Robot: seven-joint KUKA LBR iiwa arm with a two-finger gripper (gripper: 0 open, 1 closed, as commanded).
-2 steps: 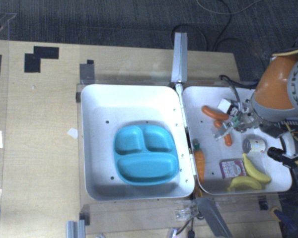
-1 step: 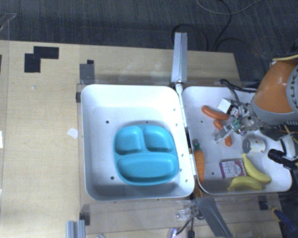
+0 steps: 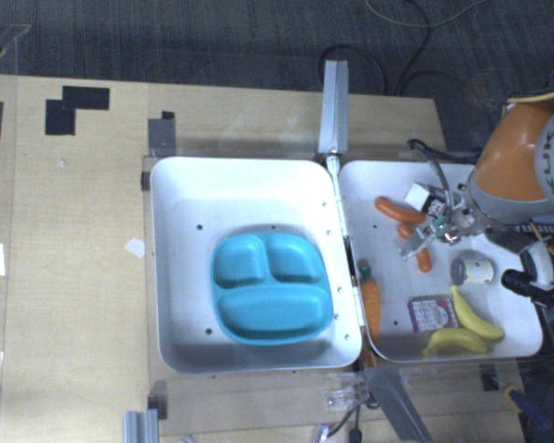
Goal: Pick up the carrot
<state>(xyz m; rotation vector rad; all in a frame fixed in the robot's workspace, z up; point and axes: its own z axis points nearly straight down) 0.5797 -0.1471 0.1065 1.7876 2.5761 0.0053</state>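
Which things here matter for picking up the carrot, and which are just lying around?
Job:
carrot, against the right bin's left wall
gripper

Lying about:
blue divided plate in the left bin
bananas
purple packet
hot dog

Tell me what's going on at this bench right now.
A grey and orange robot arm reaches in over the right bin, its tool low among small orange pieces in the upper part. The carrot lies apart from it, against that bin's left wall. Bananas sit nearby. A blue divided plate rests in the left bin.
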